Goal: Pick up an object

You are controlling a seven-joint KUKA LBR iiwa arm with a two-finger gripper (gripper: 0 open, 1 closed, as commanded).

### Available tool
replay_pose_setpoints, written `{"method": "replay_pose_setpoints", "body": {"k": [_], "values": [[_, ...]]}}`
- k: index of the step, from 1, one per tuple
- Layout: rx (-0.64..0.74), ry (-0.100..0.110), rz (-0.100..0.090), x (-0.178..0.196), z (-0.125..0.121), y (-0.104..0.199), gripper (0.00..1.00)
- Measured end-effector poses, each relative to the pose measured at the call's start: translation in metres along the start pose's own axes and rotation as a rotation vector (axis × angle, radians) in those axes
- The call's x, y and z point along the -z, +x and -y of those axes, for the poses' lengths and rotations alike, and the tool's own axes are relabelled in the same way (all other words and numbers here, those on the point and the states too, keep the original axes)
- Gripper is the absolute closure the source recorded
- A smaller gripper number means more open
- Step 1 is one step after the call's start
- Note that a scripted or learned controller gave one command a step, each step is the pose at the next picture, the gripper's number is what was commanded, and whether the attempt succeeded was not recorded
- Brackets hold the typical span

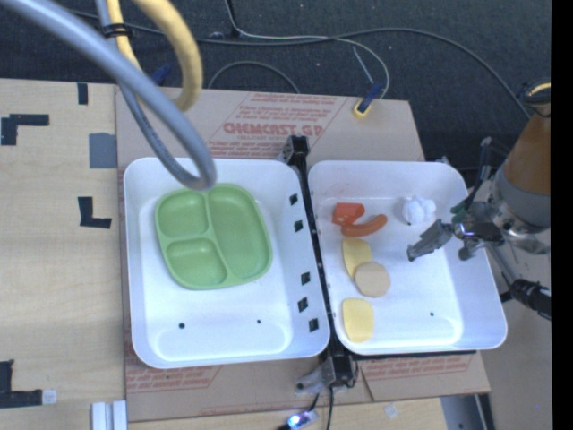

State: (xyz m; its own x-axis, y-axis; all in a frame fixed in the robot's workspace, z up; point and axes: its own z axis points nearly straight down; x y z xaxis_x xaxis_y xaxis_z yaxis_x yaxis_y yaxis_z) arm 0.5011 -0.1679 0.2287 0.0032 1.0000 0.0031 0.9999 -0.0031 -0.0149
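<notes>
tool [445,243] open, holding nothing | white object [414,210] just beside, up-left

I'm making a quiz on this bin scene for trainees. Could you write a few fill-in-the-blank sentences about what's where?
1. The divided plate in the left bin is ____ in colour.
2. The plate has ____ compartments.
3. The food pieces lie in the ____ bin.
4. The gripper hovers over the right bin, at its ____ side.

Missing words: green; three; right; right
</notes>
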Motion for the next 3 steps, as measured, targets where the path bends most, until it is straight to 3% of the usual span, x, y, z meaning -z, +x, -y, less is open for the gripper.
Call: {"method": "replay_pose_setpoints", "body": {"k": [1, 3], "values": [[0.004, -0.013, 0.003, 0.007, -0.003, 0.001, 0.0], [0.004, -0.009, 0.002, -0.098, -0.008, 0.003, 0.0]]}}
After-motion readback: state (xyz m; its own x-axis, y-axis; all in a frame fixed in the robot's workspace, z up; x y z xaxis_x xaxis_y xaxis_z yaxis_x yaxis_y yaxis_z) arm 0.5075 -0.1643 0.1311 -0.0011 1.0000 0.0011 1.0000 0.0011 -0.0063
